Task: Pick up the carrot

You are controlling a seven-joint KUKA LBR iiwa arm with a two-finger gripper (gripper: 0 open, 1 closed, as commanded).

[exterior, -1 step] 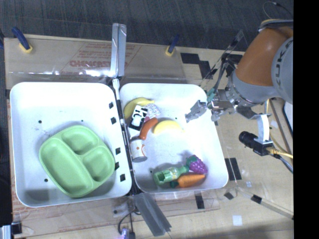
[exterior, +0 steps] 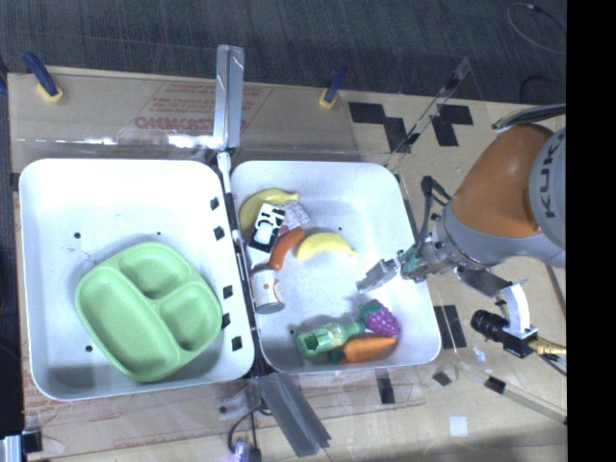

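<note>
Nothing picked up yet: the carrot (exterior: 364, 349) lies at the near edge of the right-hand bin (exterior: 409, 221), touching the green bottle (exterior: 324, 339), while the gripper (exterior: 380, 274) hangs above it empty, how far open I cannot tell.

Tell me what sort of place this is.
Probably a robot lab test bench: two white bins sit clamped on a board, toy food such as a carrot lies in one, and a grey and orange arm reaches in.
</note>
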